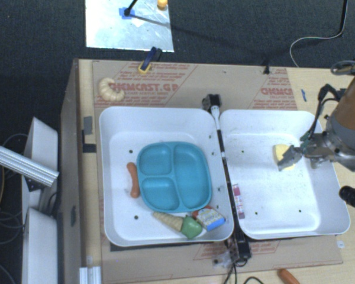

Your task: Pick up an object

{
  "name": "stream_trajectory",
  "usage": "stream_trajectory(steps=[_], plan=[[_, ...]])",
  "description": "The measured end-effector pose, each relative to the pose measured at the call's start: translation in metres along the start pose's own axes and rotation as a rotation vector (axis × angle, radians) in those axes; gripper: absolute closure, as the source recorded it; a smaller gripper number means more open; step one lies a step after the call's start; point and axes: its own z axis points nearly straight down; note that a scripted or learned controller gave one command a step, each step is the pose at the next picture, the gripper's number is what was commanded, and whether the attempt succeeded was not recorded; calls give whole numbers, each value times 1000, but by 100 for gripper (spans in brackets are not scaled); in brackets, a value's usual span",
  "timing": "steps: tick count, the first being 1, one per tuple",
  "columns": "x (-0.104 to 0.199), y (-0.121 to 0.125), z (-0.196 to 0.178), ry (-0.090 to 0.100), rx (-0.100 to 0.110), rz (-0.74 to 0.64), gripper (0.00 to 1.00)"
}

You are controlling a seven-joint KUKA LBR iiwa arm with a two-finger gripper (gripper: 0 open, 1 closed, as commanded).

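We saw the gripper [290,157] low inside the right bin [266,218], its dark fingers set against a small pale yellow block [280,153] that lay on the bin floor near the middle; we could not tell whether the fingers were spread or closed around it, nor whether the block sat between them or just beside them. We judged the step in hand to be the grasp itself, with the next move calling for a firm close on the block and a straight lift clear of the bin wall. The arm reached in from the right, its grey wrist bent down toward the bin and the orange band above it. Further out, the left bin [121,129] held a blue divided tray [173,176], an orange sausage-shaped toy [134,179] just left of the tray, and below the tray a cone-shaped piece [168,220], a green piece [191,228] and a small wrapped item [213,219] clustered together.
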Motion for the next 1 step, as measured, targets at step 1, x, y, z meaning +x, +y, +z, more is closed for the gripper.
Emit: stream_trajectory(steps=[1], plan=[[-38,35,82,0,3,2,0]])
